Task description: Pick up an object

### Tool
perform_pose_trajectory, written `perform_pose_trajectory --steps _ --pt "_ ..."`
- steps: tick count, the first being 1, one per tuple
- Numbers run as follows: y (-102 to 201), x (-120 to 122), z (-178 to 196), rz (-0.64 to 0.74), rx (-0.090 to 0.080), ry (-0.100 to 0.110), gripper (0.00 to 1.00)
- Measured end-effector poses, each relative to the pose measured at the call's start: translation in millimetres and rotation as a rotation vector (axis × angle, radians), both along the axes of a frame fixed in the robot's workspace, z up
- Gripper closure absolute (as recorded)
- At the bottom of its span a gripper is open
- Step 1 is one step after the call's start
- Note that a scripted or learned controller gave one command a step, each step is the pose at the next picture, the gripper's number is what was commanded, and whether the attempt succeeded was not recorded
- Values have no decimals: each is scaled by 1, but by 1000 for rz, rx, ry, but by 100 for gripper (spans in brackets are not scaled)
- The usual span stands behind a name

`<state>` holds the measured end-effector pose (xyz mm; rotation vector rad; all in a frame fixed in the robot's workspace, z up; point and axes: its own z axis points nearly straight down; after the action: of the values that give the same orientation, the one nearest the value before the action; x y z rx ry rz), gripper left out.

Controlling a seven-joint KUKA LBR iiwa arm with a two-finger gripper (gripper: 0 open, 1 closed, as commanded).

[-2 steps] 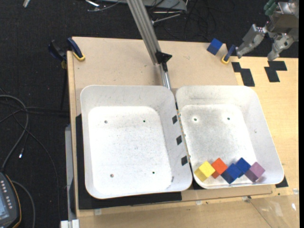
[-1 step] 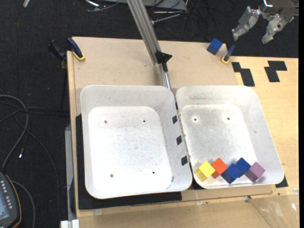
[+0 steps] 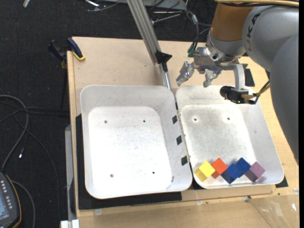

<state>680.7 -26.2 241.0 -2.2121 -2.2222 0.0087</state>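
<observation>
Nearest the camera, four small blocks lie in a row along the front edge of the right bin [image 3: 266,141], well in front of the gripper and far from it: one yellow block [image 3: 205,171], one orange block [image 3: 219,166], one blue block [image 3: 236,170] and one purple block [image 3: 255,171]. The yellow and orange ones touch, the orange and blue ones touch, and the purple one sits just beside the blue one at the end of the row under the arm. None of them carries any writing that can be read.

There are two white bins side by side. The left bin [image 3: 95,103] lies in front of the gripper and off to the side away from the arm. Three small dark clips [image 3: 180,139] sit along the seam where the two bins meet.

Farther back, the gripper [image 3: 197,78] hangs over the rear rim of the right bin, its two fingers spread apart with nothing between them. A small black part [image 3: 232,93] hangs just beside it on the arm's side. Above it rises the orange band [image 3: 232,11] of the grey arm. Just beside the gripper, on the far side from the arm, a slanted metal rail [image 3: 145,25] runs away toward the back of the bench [image 3: 114,56]. At the bench's far corner, well apart from the gripper, is one blue and yellow clamp [image 3: 73,49].
</observation>
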Motion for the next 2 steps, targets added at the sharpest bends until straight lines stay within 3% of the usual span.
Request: perform_pose_trajectory --steps 1,2 --pt "2 -32 -49 -7 -1 -1 0" --pt "2 -29 -35 -6 0 -10 100"
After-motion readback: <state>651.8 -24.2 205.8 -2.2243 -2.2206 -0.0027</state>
